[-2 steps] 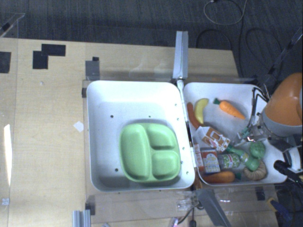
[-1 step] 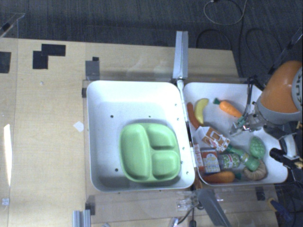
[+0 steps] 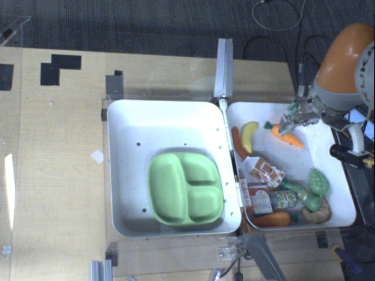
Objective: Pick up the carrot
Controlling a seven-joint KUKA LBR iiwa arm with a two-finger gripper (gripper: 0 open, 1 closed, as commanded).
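Pale wood makes up the surface [image 3: 53, 157], with dark carpet behind it and a few black patches near its far left corner. Two shallow white bins sit side by side on it. Lying in the left bin [image 3: 126, 133] is a green divided tray [image 3: 185, 187], toward the near side.

Clutter fills the right bin [image 3: 334, 157]. The carrot [image 3: 288, 137] lies near its far wall, orange, with a hint of green at its left end; much of it is covered by the hand [image 3: 293, 120], which hangs directly over it. Metal parts of the hand reach down to the carrot, but the view is too small and blurred to tell whether they are spread or closed, or whether they grip it at all. Just left of the carrot lies a yellow banana [image 3: 249, 136], and beside that, along the bin's left wall, a reddish sausage [image 3: 237, 145]. Nearer the front sit a small carton [image 3: 265, 171], a bottle [image 3: 287, 199] lying on its side, a green knobbly item [image 3: 318, 182], a second orange vegetable [image 3: 272, 219] and a brown ring-shaped piece [image 3: 316, 214]; their overlapping edges are hard to separate.

Reaching in from the right, the arm [image 3: 345, 63] is cut off by the frame, its orange band filling the upper corner. Black cables loop across the carpet behind it.
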